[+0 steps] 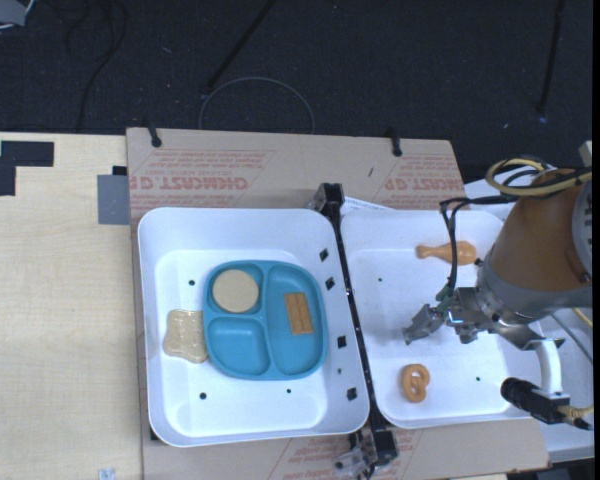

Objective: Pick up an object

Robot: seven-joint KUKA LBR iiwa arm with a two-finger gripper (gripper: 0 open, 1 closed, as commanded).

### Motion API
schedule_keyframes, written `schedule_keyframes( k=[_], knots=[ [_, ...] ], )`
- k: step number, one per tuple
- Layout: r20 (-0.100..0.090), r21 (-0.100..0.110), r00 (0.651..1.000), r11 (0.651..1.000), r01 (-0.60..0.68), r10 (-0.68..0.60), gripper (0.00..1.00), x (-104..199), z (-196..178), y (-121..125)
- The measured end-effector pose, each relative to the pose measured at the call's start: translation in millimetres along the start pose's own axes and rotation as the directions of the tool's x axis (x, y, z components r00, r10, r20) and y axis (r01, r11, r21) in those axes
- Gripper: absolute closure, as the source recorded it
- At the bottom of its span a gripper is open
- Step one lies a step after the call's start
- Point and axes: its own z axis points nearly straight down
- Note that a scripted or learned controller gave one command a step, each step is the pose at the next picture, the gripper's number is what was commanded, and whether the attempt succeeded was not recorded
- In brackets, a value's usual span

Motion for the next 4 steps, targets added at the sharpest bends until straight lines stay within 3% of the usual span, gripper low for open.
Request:
schedule_keyframes(
  k=[1, 2, 4],
  knots=[
    [0.000, -0.001, 1.000, 1.000, 0.000, 0.000, 0.00, 3.0, 58.9, 8.0],
    [0.000, -0.003, 1.000, 1.000, -0.007, 0.007, 1.00, 1.3, 46.0, 8.1],
    [0.003, -0.011, 1.000, 1.000, 0.001, -0.001, 1.00, -9.2, -42.5, 15.1]
  ],
)
